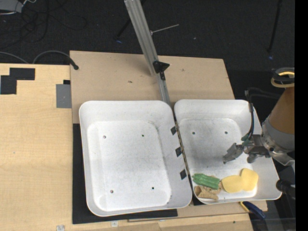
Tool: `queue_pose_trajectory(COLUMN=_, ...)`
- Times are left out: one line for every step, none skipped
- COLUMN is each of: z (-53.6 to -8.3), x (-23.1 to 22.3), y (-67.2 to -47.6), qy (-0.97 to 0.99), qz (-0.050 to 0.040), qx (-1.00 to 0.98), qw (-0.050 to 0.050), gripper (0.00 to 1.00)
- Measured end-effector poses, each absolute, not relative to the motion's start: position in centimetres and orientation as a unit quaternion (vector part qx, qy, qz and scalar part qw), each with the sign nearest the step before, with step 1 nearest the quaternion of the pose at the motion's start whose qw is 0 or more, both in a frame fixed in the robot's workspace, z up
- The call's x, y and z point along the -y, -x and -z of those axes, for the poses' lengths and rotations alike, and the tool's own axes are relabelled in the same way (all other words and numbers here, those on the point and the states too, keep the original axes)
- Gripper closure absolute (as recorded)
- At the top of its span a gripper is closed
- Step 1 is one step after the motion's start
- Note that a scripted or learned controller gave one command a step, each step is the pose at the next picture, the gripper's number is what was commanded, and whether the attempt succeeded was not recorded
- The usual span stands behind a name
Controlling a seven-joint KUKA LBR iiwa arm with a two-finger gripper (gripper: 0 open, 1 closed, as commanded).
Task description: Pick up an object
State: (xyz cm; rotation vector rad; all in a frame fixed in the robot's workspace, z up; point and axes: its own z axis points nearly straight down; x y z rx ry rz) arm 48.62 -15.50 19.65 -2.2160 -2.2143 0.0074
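Observation:
In the right bin, several objects lie along the front edge: a green piece, a tan crumbly piece and a yellow piece. My gripper hangs over the right side of this bin, just above and behind the yellow piece, with nothing seen between its fingers. The arm reaches in from the right, its orange band above the wrist.
The left bin lies beside the right one, joined along a divider with black clips. A metal rail slants up from behind the bins. The brown board lies under both bins.

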Motion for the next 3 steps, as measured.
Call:
queue_pose_trajectory(z=-14.4, x=14.3, y=-48.7, qy=0.707, qz=-0.0019, qx=0.707, qw=0.005, gripper=0.00)
queue_pose_trajectory(z=-9.2, x=14.3, y=-48.7, qy=0.708, qz=-0.0004, qx=0.707, qw=0.001, gripper=0.00)
queue_pose_trajectory(z=-10.3, x=14.4, y=-48.6, qy=0.710, qz=-0.0005, qx=0.705, qw=0.001, gripper=1.00)
